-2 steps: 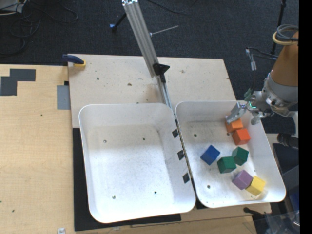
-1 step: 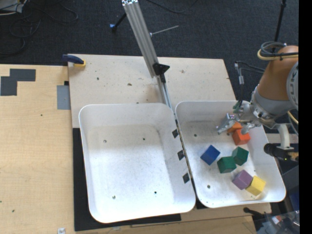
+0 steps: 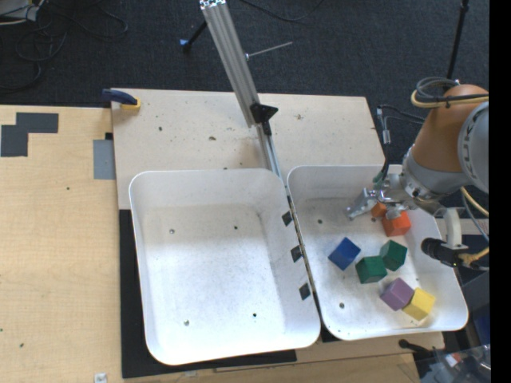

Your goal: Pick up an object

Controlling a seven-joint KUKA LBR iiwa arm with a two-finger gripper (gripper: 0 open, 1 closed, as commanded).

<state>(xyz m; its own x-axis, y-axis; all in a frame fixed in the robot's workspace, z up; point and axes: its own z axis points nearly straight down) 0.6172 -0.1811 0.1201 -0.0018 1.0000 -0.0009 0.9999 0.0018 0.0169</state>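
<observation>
The right bin [image 3: 335, 183] holds several small blocks. An orange block [image 3: 397, 223] lies near its right wall. Further forward are a blue block [image 3: 344, 254], two green blocks [image 3: 371, 269] [image 3: 394, 254], a purple block [image 3: 397, 294] and a yellow block [image 3: 421, 303]. My gripper [image 3: 370, 203] hangs low over the upper right part of this bin, just left of and above the orange block. The wrist covers part of that block, and I cannot tell whether the gripper touches it.
The left bin [image 3: 215, 262] sits beside the right one, with a divider carrying black clips [image 3: 296, 253] between them. A slanted aluminium bar [image 3: 239, 78] rises behind the bins. Cables [image 3: 447, 250] hang at the right bin's edge.
</observation>
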